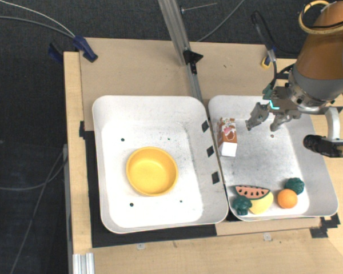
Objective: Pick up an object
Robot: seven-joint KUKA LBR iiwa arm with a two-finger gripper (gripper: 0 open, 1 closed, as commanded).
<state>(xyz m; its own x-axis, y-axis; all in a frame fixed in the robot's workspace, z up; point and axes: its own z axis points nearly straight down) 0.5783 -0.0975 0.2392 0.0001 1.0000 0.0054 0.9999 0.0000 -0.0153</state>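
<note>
The gripper (267,119) is seen above the far part of the right bin (308,170), its two fingers spread apart with nothing between them. The nearest candidate for picking is a small carton (227,136), which lies just left of the gripper, close against the bin's left wall. It is judged to be light and fairly stiff, though its thin sides would probably dent under a hard squeeze. A hold across its narrow width, near the middle of its length, is judged the safest; the wall beside it leaves little room for a finger on that side.

At the near edge of the same bin a watermelon slice (252,191), a yellow piece (263,203) and a green piece (242,205) are bunched together and touching, so a clean hold there is judged difficult. An orange ball (286,198) and a dark green lump (294,185) lie just to their right; the ball is likely smooth and apt to roll out of a pinch.

In the left bin (108,124) a yellow bowl (152,170) is set alone, best taken by its rim.
</note>
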